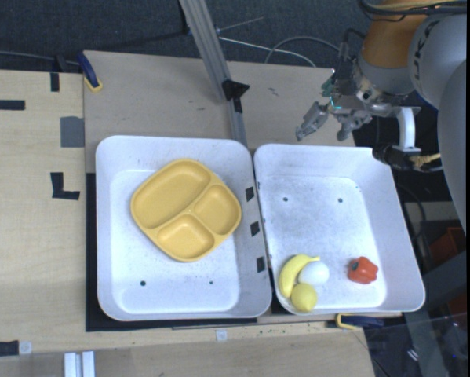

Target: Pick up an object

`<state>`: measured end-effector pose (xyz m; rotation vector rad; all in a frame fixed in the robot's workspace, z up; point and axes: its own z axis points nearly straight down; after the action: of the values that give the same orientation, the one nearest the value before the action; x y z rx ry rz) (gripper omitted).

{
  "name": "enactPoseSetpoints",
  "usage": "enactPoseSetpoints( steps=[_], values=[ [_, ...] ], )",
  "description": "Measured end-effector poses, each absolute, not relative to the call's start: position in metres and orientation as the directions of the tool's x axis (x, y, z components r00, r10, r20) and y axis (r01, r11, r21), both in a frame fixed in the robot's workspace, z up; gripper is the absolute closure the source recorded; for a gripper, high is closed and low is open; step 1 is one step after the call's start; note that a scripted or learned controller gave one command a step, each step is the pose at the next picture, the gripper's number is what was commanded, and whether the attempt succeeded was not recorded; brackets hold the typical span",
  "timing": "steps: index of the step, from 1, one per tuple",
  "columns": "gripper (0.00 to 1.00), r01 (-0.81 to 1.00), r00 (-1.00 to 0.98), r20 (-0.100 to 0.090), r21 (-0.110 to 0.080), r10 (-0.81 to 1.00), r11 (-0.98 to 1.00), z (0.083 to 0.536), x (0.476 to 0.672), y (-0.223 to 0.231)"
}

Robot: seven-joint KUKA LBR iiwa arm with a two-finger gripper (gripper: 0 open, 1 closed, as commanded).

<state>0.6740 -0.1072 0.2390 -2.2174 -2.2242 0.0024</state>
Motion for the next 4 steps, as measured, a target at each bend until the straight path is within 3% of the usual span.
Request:
enactPoseSetpoints(
  steps=[1,3,4],
  values=[
    [0.00,1.000,-0.003,-0.001,-0.002,1.000,0.003,0.239,0.674,-0.107],
    [0.00,1.000,-0.003,0.000,-0.008,1.000,0.003,0.112,0.668,-0.095],
    [0.00,1.000,-0.004,-0.002,-0.007,1.000,0.004,0.087,0.667,-0.094]
  ],
)
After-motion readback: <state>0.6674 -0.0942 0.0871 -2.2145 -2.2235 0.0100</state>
